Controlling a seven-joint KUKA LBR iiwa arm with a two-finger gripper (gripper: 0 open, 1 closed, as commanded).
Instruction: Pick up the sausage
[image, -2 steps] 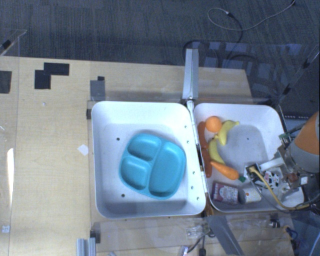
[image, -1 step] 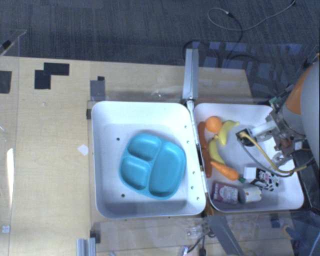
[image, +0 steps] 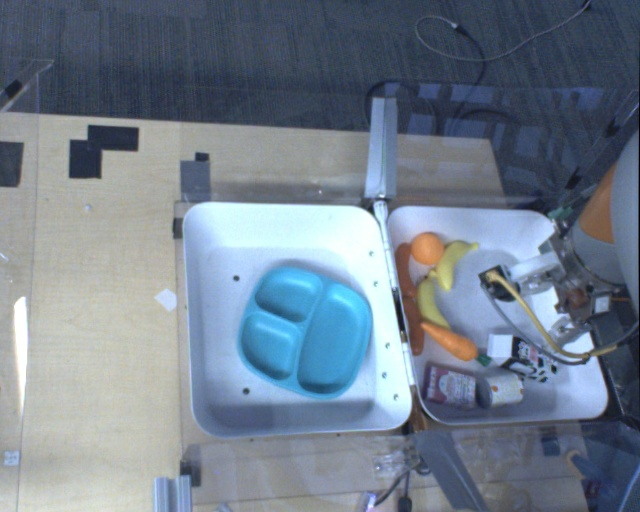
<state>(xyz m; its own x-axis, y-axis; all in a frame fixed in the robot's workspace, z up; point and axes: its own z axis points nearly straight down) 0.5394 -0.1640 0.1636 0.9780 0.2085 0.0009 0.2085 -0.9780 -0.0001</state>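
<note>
The long reddish-brown sausage (image: 405, 290) lies lengthwise along the left wall of the right shallow white bin (image: 575, 405), just beside a yellow banana (image: 442, 275), a small orange ball (image: 427, 248) and an orange carrot (image: 450, 341). My gripper (image: 560, 300) hangs over the right part of that bin, well apart from the sausage; whether my fingers are spread or closed I cannot tell. The left white bin (image: 215, 250) holds a blue sectioned plastic plate (image: 305, 330). Both bins sit on a pale wooden bench (image: 90, 330), with dark grey carpet (image: 250, 50) beyond.

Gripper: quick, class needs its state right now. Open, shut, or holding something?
Gripper: cannot be told; it sits over the right bin, apart from the sausage.
</note>
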